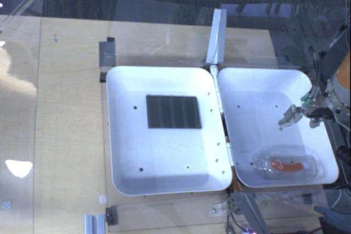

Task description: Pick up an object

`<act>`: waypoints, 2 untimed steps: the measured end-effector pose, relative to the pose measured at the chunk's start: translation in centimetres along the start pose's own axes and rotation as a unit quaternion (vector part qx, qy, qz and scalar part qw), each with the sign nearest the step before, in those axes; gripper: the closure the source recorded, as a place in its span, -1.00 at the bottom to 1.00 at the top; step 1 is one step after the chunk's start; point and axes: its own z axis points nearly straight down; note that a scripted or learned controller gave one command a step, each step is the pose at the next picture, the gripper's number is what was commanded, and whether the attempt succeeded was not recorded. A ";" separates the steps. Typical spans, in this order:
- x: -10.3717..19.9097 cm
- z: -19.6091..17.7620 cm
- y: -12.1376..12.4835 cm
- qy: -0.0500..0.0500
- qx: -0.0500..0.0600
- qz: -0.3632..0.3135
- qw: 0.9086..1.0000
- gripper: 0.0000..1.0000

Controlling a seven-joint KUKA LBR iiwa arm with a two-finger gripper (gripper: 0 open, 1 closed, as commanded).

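Altogether two shallow white bins sit side by side on the wooden bench (60,118), and the right bin (247,85) serves as the landmark for the rest. Inside the right bin, along its near edge, lies one object: a clear plastic bottle (285,166) on its side, with something orange showing through its wall. It rests close to the near rim, toward the bin's near right corner, touching nothing else that can be seen.

Just beside the right bin, sharing the middle divider, is the left bin (126,167). It holds one dark rectangular ribbed pad (173,112), lying flat a little behind its centre.

One gripper (299,115) reaches over the right bin from that bin's right side, hanging above the bare white floor behind the bottle and apart from it. Two pale fingertips show, one (287,119) pointing toward the bin's middle and another nearer the right rim, with a visible gap between them, so the fingers stand spread. Nothing lies between them.

One grey upright post (216,35) rises from behind the right bin's far left corner, at the seam between the two bins.
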 end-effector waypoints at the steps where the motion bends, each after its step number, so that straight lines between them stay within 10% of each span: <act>1: -0.4 16.5 0.3 -0.002 -0.006 -0.085 0.996 -1.00; 2: 2.1 16.6 8.7 0.000 -0.005 -0.031 1.000 -1.00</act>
